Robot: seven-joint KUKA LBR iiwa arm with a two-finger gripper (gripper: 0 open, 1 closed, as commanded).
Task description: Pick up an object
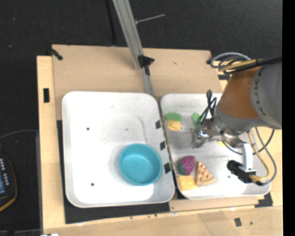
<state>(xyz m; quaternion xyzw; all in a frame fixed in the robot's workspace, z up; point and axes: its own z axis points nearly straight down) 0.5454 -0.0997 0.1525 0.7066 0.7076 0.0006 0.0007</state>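
My gripper (198,137) hangs low over the middle of the right bin (187,103), below the orange band of the arm. Just left of it lies a small piece with a green top and a yellow base (173,122). A green piece (197,117) sits right above the gripper, partly hidden by the wrist. Toward the front of the bin lie a magenta grape bunch (187,164), a yellow block (186,182) and a pizza slice (203,174). No object shows between the fingers.
The left bin (88,112) holds a blue bowl (139,163) near its front right corner. A slanted metal pole (132,38) runs down to the gap between the bins. Cables and a black connector (241,171) trail at the right bin's right side.
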